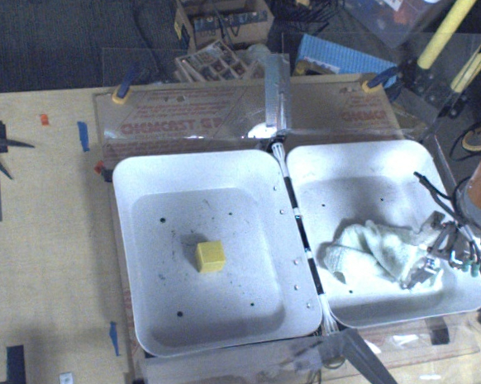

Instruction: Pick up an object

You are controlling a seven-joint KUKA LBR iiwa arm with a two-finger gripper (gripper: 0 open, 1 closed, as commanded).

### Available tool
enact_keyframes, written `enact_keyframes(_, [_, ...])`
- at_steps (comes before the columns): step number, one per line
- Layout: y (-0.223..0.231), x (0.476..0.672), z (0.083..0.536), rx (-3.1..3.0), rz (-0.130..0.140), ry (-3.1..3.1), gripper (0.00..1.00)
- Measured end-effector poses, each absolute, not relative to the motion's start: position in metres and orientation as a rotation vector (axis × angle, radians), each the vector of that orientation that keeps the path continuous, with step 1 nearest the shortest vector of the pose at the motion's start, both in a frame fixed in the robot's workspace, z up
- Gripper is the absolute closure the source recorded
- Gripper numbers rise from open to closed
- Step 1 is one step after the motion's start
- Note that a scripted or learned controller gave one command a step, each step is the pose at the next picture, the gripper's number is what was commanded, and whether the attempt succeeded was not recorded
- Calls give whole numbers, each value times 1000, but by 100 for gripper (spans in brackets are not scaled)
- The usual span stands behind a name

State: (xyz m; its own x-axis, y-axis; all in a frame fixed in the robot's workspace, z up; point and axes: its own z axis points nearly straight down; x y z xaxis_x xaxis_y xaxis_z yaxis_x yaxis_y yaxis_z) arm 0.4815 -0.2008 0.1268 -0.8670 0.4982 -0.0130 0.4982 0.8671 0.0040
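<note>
Yellow block (211,256): middle of left bin (141,186)
Cloth (369,250): right bin (346,162)
Tool (422,270): at cloth's right edge, grip unreadable

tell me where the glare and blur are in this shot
Camera view: bright glare on the clear plastic sheet behind the bins; the yellow block is sharp with a soft shadow on its left; the tool beside the white cloth looks smeared, fingers hard to read.
</note>
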Motion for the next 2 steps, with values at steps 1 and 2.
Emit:
enact_keyframes(1, [-224, 481, 304, 693, 0, 3057, 0])
enact_keyframes(2, [-224, 481, 304, 693, -1, 3057, 0])
